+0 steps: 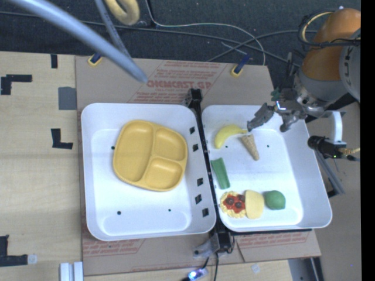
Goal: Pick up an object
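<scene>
My gripper [273,120] hangs over the back of the right bin [304,174], its two dark fingers spread open with nothing between them. Just left of it lies a yellow banana [227,135]. A tan cone [251,146] lies below the gripper's left finger [258,119]. A green stick [221,172] rests near the bin's left wall. At the front sit a pizza slice [233,204], a pale yellow piece [254,204] and a green ball [275,200].
The left bin [96,174] holds a yellow divided plate [150,155]. A black divider with clips [202,157] runs between the bins. The arm's grey body with orange top [334,45] stands at the right. Cables run across the dark back.
</scene>
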Motion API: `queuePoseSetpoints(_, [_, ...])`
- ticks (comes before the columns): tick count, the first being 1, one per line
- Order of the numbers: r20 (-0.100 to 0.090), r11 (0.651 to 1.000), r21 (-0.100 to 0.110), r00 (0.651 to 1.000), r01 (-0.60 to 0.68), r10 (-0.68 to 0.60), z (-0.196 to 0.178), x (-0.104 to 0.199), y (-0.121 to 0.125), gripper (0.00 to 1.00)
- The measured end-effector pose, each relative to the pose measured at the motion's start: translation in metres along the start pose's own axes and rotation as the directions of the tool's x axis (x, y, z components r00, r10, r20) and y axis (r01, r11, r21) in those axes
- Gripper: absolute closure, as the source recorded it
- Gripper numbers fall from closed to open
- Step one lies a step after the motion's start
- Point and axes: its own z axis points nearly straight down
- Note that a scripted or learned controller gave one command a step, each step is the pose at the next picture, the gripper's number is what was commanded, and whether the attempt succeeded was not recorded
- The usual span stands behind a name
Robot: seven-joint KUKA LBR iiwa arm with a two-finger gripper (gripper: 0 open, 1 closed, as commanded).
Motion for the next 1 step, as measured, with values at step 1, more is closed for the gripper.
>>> queuePoseSetpoints(1, [0.002, 1.000, -0.013, 1.000, 0.003, -0.003, -0.0083, 0.0005, 0.0026, 0.00])
